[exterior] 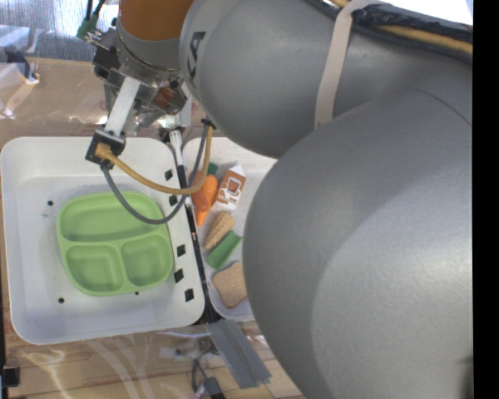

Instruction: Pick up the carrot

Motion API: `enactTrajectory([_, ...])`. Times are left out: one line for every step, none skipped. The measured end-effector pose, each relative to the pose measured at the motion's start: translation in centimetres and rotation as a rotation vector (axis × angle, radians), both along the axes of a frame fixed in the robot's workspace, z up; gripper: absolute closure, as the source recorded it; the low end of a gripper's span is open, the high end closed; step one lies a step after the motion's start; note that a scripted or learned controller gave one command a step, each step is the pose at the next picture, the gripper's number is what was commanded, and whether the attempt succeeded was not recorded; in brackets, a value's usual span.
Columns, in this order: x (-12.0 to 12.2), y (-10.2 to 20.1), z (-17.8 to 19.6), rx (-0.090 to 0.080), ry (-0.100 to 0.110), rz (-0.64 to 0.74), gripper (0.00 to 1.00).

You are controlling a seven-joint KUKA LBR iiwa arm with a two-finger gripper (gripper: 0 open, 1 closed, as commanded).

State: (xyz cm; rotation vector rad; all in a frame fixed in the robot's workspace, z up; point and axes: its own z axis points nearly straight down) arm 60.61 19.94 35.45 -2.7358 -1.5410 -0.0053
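Observation:
The orange carrot [205, 192] lies in the right bin [219, 307], close to that bin's left wall, with its green end pointing away from me. My gripper [162, 100] hangs below the orange wrist band, over the far edge of the bins. It is up and to the left of the carrot and apart from it. The big grey arm hides most of the right bin.
A green three-compartment tray [112, 243] lies in the left bin [25, 223]. Beside the carrot are a white and orange carton [231, 185], a tan bread slice [219, 224], a green piece [223, 249] and another tan piece [230, 283].

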Motion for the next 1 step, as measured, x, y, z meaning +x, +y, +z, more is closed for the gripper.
enactTrajectory([4.89,2.14,1.88,-0.003,0.005,-0.153,1.00])
